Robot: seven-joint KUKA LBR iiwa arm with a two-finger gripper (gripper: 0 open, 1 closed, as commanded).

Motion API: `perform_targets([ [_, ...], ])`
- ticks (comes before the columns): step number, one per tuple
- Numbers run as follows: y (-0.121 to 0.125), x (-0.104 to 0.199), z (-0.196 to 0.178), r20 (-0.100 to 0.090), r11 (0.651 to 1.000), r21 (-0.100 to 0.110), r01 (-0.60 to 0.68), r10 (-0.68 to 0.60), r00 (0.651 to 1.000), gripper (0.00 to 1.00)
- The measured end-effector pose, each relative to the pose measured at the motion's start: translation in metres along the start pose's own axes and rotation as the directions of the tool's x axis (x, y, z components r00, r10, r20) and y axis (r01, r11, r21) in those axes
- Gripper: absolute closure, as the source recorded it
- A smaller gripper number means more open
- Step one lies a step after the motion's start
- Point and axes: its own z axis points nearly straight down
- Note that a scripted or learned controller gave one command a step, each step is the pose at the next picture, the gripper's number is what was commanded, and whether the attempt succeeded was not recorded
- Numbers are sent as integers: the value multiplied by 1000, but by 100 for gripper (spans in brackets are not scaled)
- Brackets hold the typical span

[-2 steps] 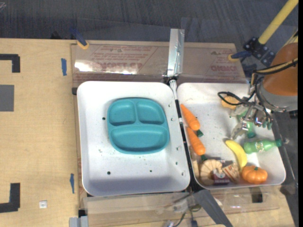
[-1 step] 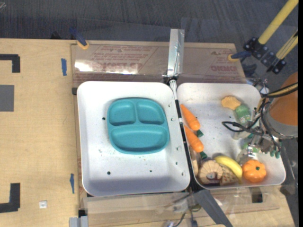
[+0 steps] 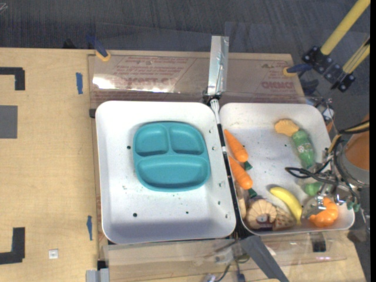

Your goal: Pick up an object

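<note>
Red print runs across the cardboard sheet (image 3: pixel 176 75) lying behind the two bins, at 12 o'clock from them. The letters are upside down and blurred under clear tape; the right part perhaps holds a brand word, but I cannot read it.

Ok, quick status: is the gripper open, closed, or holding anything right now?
Gripper: low in the right bin's near right corner, by the orange toy; open or closed cannot be told, no hold visible.

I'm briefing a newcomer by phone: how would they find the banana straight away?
Look in the right-hand shallow white bin, among the toy foods. Near its front edge lies the curved yellow plastic banana, between a tan ridged pastry-like piece and a small orange fruit. It is the only bright yellow curved item; the two carrots are orange and straight.
</note>
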Motion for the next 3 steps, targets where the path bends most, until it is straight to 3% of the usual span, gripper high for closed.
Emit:
perform_targets([
  [1,-5,-8,0,-1,998,-1,63,-63,998,0],
  [2,-1,-35,1,0,985,1,172,-172,985,0],
  [3,0,-39,-13,14,985,3,171,-171,985,100],
])
